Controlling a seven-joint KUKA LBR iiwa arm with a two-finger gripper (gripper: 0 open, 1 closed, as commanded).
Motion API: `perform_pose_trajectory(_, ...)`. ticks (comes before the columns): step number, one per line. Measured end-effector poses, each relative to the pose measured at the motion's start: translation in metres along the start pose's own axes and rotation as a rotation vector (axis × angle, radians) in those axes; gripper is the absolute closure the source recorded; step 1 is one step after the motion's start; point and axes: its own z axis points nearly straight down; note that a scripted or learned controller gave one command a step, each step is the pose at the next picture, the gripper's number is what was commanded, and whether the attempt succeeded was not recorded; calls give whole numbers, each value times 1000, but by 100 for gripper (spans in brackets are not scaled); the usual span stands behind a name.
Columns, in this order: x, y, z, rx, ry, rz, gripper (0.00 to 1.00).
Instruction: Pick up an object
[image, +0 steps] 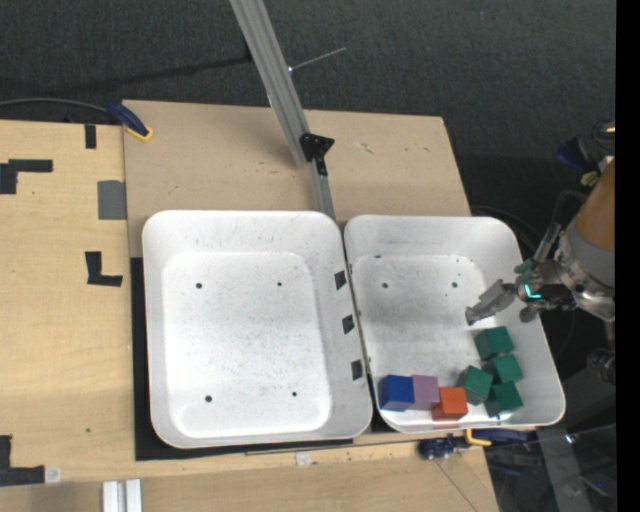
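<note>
Several small blocks lie in the front right corner of the right bin (420, 240): a blue block (397, 390), a purple block (425, 389), an orange block (452, 402) and several green blocks (494, 343). My gripper (507, 308) hangs over the right side of that bin, just above and behind the nearest green block. Its two fingers stand apart, open, with nothing between them.
The left bin (240, 230) sits beside the right one, sharing a raised middle rim. A grey metal bar (285, 90) slants in from the top toward the bins' back edge. Tape marks dot the wooden bench at the left.
</note>
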Motion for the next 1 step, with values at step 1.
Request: perform_pose_trajectory(1, 0, 1, -2, -4, -1, -2, 0)
